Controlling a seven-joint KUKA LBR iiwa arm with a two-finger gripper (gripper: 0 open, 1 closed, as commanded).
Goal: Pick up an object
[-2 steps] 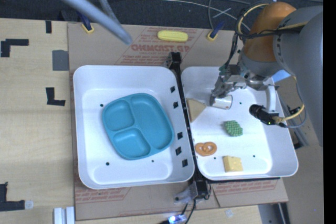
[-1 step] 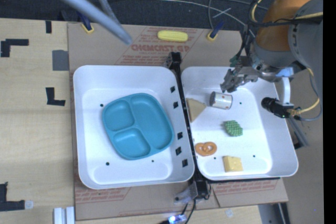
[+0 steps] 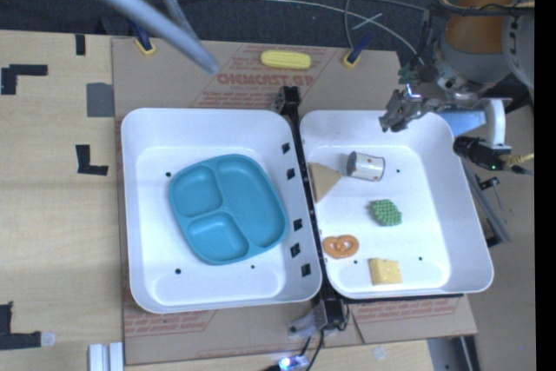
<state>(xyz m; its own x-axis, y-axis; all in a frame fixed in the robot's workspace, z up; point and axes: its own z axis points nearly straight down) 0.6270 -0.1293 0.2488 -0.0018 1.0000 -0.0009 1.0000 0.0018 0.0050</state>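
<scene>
You were at the approach step: the gripper (image 3: 400, 115) hung over the far rim of the right bin (image 3: 469, 269), nothing between its fingers, and no object had been lifted yet. The fingers looked spread a little, pointing down toward the bin's back edge, though they were small and dark against the rim.

The nearest candidate was the metal cup (image 3: 366, 165), lying on its side just below and slightly to the view's left of the gripper. It looked like a small silvery cylinder with a dark open mouth, and I judge it would roll if nudged off-centre. To take it, you would have needed to bring the gripper nearer the camera and down, then close across the cup's round body, not along its length.

Further from the gripper, toward the camera, lay a green knobbly piece (image 3: 385, 212), a pretzel (image 3: 340, 247) and a yellow block (image 3: 385, 271). A tan wedge (image 3: 323, 180) sat beside the cup. The blue tray (image 3: 228, 207) lay well off in the left bin (image 3: 139, 187).
</scene>
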